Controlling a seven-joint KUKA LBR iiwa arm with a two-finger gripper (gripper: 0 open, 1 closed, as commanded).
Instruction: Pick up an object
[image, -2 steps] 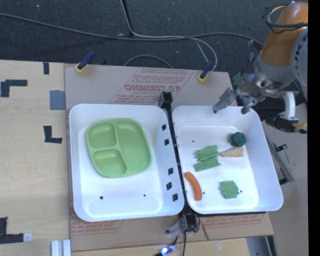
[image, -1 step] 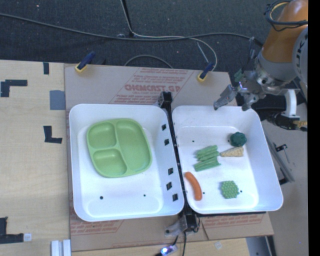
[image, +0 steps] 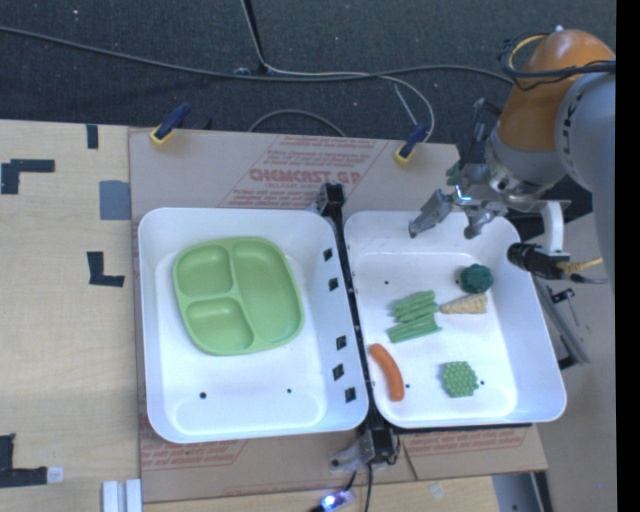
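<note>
The right bin (image: 530, 400) holds several toy foods: a dark green broccoli head (image: 476, 277), a corn cob (image: 464, 304), green beans (image: 414, 315), an orange sausage (image: 388, 371) and a green bumpy round piece (image: 459, 379). My gripper (image: 446, 222) hangs over the bin's far edge, above and left of the broccoli. Its two fingers stand apart, open, with nothing between them.
The left bin (image: 165, 400) holds a green divided plate (image: 238, 295). A black clip strip (image: 342, 300) joins the two bins. Cables run along the dark floor behind the bench, and yellow-blue clamps (image: 170, 122) sit at the board's far corners.
</note>
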